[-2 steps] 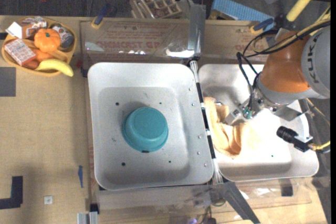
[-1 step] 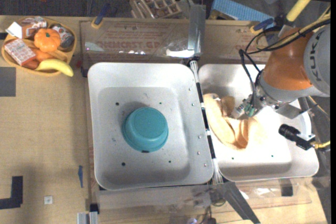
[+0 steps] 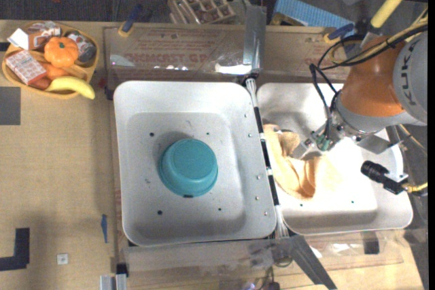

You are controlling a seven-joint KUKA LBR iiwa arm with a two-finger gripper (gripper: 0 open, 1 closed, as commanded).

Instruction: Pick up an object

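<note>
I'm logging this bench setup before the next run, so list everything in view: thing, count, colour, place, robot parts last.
Bins: two, white, side by side on the bench.
Bowl: one, teal, upside down in the left bin.
Cloth: one, pale yellow-tan, crumpled at the right bin's left side.
Basket: one, yellow, far left of the bench, holding mixed play food.
Pumpkin: one, orange, in the basket.
Banana: one, yellow, at the basket's front edge.
Arm: one, grey with orange band, over the right bin.
Hand: one, dark, just above the cloth; grip unclear.
</note>
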